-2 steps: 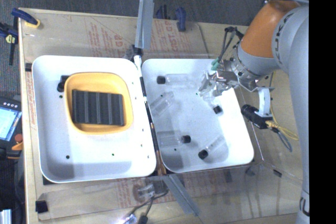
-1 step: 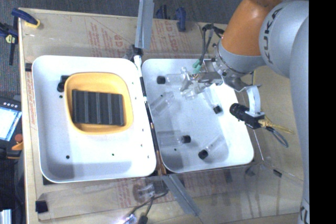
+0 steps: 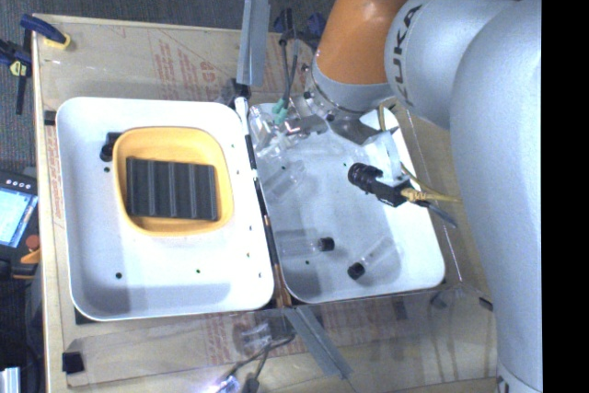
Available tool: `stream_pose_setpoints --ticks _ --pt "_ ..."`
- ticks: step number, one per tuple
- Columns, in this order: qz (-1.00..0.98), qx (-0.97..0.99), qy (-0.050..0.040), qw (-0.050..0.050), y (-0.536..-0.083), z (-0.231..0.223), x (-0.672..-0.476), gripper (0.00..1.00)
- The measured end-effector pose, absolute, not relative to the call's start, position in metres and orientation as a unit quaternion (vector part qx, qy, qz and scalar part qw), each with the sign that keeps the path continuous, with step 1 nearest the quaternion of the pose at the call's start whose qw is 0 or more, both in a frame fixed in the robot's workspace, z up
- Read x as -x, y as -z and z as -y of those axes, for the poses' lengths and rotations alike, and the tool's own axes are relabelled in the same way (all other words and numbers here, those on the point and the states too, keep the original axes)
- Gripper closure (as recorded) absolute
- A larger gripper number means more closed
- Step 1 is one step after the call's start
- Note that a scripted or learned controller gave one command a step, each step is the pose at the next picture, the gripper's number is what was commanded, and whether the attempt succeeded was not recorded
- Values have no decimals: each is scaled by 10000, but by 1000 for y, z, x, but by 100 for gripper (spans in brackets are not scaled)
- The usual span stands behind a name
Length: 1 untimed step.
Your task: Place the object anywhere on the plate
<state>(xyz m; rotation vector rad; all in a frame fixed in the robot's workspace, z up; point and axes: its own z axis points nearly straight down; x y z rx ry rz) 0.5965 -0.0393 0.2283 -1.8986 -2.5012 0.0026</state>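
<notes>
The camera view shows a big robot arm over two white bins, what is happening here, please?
A grey KUKA arm reaches in from the right, and its hand is low over the far corner of the right bin. Small clear objects with dark caps lie in that bin. The yellow plate sits in the left bin, with nothing newly placed on it that I can see.

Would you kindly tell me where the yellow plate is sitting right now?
In the camera view the yellow plate lies in the left white bin, toward its upper middle, carrying a dark ridged insert, well away from the arm over the right bin.
</notes>
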Motion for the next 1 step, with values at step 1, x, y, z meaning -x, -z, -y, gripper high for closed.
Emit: stream_pose_setpoints --ticks 1 --pt "8347 5507 -6 4 -199 1 -626 100"
